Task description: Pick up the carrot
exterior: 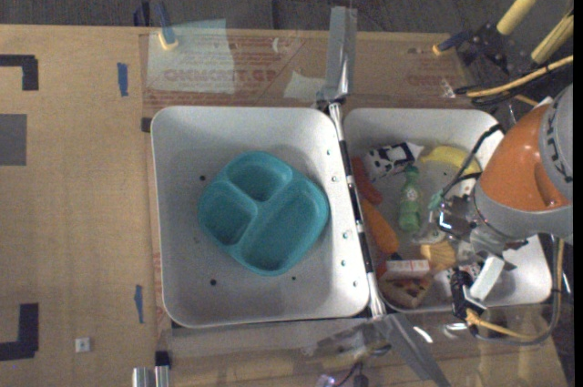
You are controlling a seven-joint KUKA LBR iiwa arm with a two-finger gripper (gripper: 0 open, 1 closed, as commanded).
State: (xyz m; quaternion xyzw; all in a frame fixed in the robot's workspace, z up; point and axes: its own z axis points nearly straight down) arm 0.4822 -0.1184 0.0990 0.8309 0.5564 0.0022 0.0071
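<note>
The carrot [380, 229] is a long orange piece lying slantwise along the left side of the right bin [533, 285], close to the wall between the two bins. My gripper [452, 229] hangs over the middle of the right bin, to the right of the carrot and apart from it. It sits above a yellowish item [438, 254]. The grey wrist and its orange band [519, 168] cover the right part of that bin.
The right bin also holds a red piece [364, 179], a black-and-white item [394, 158], a yellow banana [447, 157], a green bottle [410, 199], a small box [407, 268] and a brown item [406, 290]. A teal divided plate [264, 212] lies in the left bin [182, 148].
</note>
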